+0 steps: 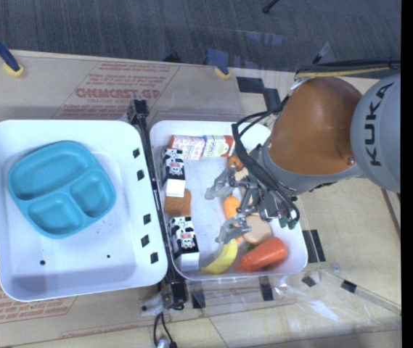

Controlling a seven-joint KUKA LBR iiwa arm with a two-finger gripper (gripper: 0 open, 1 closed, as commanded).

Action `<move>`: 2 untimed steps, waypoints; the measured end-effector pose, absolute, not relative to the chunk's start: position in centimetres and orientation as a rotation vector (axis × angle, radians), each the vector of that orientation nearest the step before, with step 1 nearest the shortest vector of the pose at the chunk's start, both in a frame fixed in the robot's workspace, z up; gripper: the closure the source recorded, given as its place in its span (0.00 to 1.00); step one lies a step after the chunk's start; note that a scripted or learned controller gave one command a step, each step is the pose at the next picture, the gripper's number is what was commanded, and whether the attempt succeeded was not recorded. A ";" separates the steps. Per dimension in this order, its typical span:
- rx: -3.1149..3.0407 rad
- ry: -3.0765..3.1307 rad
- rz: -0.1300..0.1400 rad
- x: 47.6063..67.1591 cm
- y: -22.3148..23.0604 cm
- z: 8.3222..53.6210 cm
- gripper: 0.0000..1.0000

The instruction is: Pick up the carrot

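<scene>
Two fingers of my gripper (pixel 233 207) are spread apart over the middle of the right bin (pixel 294 232), with nothing clearly between them, though a small orange piece (pixel 231 206) sits right by them. Just past my fingers, the carrot (pixel 264 254) lies in the bin's near right corner, touching the banana (pixel 221 258) along the near wall. Cartons (pixel 200 146) line the far wall, and the blue plate (pixel 59 187) rests in the left bin (pixel 17 285).
</scene>
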State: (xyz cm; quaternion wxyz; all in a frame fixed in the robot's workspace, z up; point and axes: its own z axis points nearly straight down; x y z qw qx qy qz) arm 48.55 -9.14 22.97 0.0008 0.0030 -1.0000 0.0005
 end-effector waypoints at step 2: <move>0.011 -3.161 0.001 48.4 -13.8 9.7 0.00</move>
